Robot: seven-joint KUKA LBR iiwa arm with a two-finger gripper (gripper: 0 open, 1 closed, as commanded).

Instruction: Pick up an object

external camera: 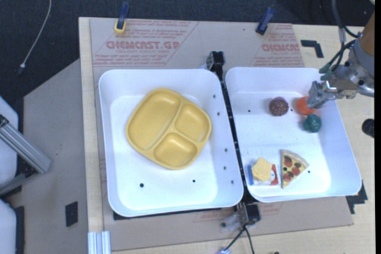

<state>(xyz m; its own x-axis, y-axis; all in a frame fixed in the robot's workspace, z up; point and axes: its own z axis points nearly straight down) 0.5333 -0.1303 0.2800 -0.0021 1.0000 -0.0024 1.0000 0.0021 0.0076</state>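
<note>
Two white bins sit side by side: the left bin (113,146) holds one yellow divided plate (169,128). In the right bin (339,169), nearest that plate, lie one cheese sandwich toy (262,171), one pizza slice (292,167), one dark red ball (278,106), one green piece (312,123) and one orange piece (303,106). The gripper (317,96) hangs over the orange piece, its opening unreadable.
</note>
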